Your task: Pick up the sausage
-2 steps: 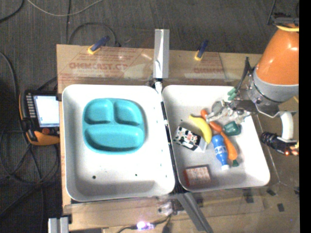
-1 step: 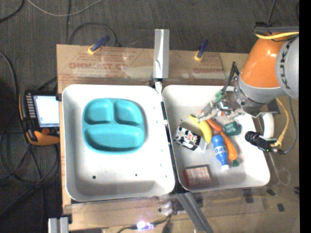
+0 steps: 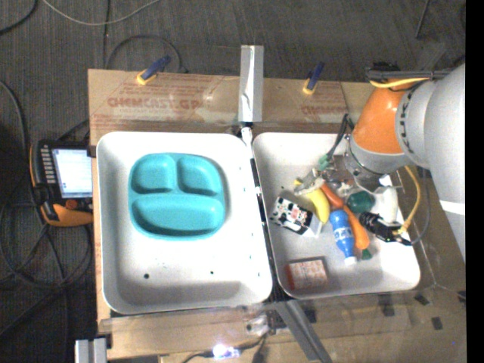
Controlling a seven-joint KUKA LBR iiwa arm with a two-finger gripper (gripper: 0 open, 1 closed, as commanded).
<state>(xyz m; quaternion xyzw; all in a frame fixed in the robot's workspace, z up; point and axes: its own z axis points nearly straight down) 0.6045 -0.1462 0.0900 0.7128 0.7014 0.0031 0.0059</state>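
Observation:
The right bin (image 3: pixel 393 278) holds a heap of toy food in its middle. A short reddish-orange piece (image 3: pixel 333 197), which may be the sausage, lies in that heap between a yellow banana-like piece (image 3: pixel 315 203) and a blue bottle (image 3: pixel 342 233). My gripper (image 3: pixel 328 178) is down in the bin at the heap's upper edge, directly above the reddish piece, with the grey wrist and orange band (image 3: pixel 378 123) over it. The wrist and the clutter hide the gripper's tips.
An orange carrot (image 3: pixel 360 231), a dark green item (image 3: pixel 361 200) and a black-and-white box (image 3: pixel 293 213) crowd the same heap. A brown flat block (image 3: pixel 306 272) lies near the front wall. The left bin (image 3: pixel 121 278) holds a teal divided plate (image 3: pixel 178 195).

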